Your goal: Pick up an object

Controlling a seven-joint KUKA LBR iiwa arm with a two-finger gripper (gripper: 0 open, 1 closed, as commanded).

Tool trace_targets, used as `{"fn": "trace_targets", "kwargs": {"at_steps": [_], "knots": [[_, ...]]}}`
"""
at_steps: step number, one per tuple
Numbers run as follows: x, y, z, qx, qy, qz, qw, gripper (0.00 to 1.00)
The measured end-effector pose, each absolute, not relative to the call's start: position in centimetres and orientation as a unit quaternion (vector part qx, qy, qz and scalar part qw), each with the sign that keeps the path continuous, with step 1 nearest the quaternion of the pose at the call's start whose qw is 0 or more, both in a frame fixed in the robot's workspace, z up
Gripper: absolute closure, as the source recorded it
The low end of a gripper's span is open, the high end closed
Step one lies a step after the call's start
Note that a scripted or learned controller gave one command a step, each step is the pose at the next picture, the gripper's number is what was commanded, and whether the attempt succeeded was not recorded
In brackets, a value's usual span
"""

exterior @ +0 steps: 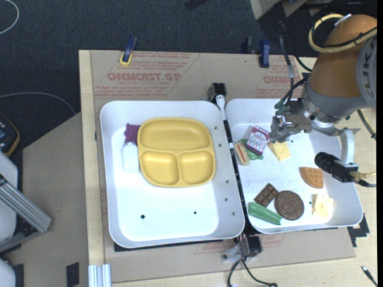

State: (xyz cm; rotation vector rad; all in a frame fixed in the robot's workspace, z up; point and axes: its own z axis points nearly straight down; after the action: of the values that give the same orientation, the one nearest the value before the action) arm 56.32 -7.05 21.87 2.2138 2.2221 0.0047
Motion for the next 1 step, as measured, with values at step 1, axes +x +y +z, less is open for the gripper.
{"fn": "trace_targets", "kwargs": {"at_steps": [1], "knots": [[59.18, -4.9, 23.38, 0.706, 0.708, 0.0019, 0.002, 1.0]]}}
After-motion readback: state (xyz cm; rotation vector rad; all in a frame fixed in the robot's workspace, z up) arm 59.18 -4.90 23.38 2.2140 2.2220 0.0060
